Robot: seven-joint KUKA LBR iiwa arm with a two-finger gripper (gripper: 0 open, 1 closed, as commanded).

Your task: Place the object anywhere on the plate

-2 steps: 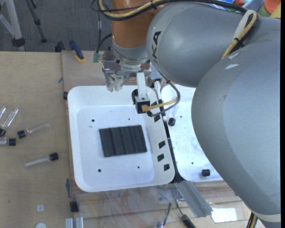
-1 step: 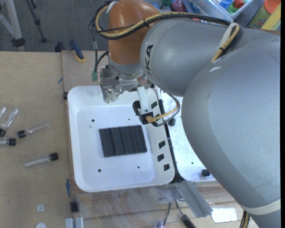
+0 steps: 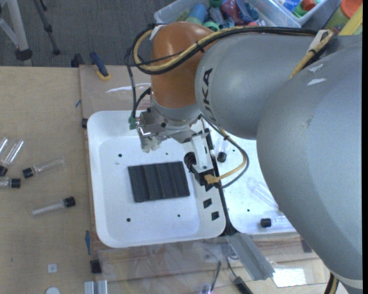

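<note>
My arm [image 3: 253, 86] reaches in from three o'clock, wrist over the left bin [image 3: 109, 224], above the plate [image 3: 159, 181]. Gripper's grip: cannot tell.

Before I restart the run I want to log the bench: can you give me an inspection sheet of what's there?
Surface: wooden bench with two white bins; the left bin is in full view, the right bin is largely hidden by the arm.
Job's things: dark ribbed plate lying flat in the left bin; a clear vial with a black cap in the right bin.
Clutter: several capped vials loose on the bench left of the bins.
Tool: tool above the left bin's far side, behind the plate; finger state unclear.
Cables: yellow-and-black cables looped over the orange band.
Surroundings: box of coloured items behind the bench.
</note>
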